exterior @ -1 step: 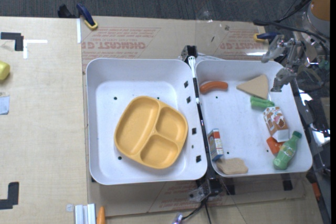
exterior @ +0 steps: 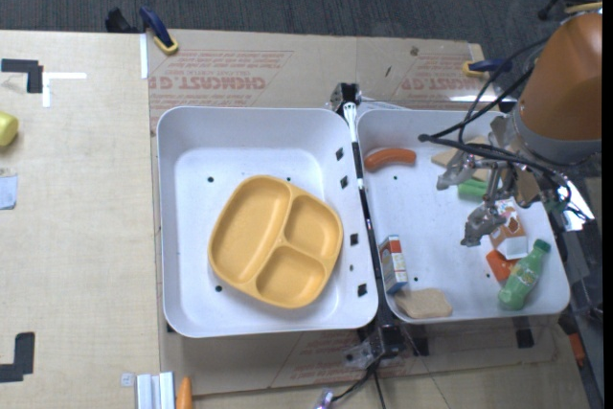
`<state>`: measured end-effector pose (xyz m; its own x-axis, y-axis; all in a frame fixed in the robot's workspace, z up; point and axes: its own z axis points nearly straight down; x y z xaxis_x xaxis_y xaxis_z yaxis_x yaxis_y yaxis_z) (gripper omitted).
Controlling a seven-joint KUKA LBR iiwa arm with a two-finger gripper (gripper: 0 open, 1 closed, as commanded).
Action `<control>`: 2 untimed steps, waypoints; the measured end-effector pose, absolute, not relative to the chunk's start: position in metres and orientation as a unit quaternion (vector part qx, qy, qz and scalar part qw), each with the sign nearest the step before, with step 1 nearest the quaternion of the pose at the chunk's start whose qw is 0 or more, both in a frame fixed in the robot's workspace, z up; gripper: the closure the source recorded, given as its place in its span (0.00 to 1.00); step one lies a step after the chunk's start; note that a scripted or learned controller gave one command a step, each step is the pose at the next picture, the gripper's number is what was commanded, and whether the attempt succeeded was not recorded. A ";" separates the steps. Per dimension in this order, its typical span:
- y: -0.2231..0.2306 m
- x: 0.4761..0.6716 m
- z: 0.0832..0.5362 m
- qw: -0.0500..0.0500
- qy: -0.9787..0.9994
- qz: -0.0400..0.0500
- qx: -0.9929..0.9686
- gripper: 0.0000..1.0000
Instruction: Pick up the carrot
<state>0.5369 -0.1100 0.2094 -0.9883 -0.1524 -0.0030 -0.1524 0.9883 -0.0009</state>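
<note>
From the overhead camera we see the gripper (exterior: 484, 206) low over the right bin (exterior: 421, 206), its metal fingers (exterior: 476, 227) spread apart with nothing between them. The carrot (exterior: 498, 265) lies just below and slightly right of the fingertips, close beside them, its orange body partly hidden under a white card (exterior: 514, 247), its long axis slanting down-right. A green bottle (exterior: 522, 278) sits against its far side. The arm (exterior: 565, 81) reaches in from the right, wrist pointed down.

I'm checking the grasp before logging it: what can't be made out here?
- Gripper: open or shut, blurred among cables.
- Carrot: partly hidden by the white-labelled piece beside it.
- Green block: partly behind the gripper's metal.
- Arm: cut off by the frame's edge.
</note>
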 end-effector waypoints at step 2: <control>-0.171 0.534 0.239 0.004 0.976 -0.002 -0.217 0.00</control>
